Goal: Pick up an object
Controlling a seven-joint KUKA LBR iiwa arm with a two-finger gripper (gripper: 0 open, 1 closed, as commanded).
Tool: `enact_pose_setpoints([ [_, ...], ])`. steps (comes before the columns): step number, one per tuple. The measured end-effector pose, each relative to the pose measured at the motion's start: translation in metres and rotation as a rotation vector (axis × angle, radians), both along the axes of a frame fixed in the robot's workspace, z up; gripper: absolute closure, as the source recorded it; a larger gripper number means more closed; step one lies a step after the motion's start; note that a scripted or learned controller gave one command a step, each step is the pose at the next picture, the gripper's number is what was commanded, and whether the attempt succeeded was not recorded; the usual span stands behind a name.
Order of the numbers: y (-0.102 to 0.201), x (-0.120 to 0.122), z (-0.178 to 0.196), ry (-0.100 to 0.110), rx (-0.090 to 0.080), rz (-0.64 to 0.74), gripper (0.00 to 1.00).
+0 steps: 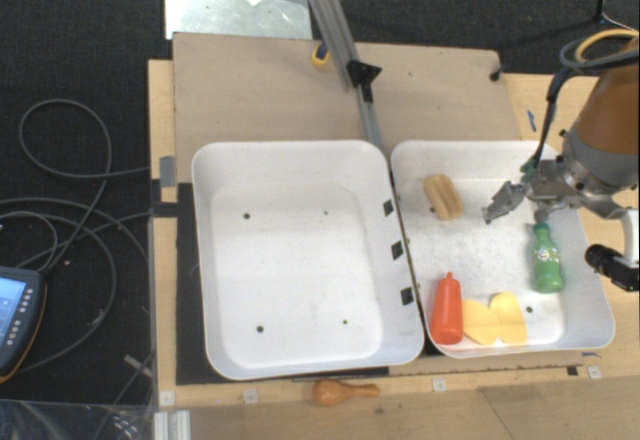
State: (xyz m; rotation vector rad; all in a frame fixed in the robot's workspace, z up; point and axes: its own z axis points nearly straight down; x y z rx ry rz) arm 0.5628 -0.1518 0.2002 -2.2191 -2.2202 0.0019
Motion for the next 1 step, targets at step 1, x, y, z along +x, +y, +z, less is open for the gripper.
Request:
enact_pose_setpoints([
  [1,0.0000,0.0002,-0.0630,0.001,0.000,0.000,0.00],
])
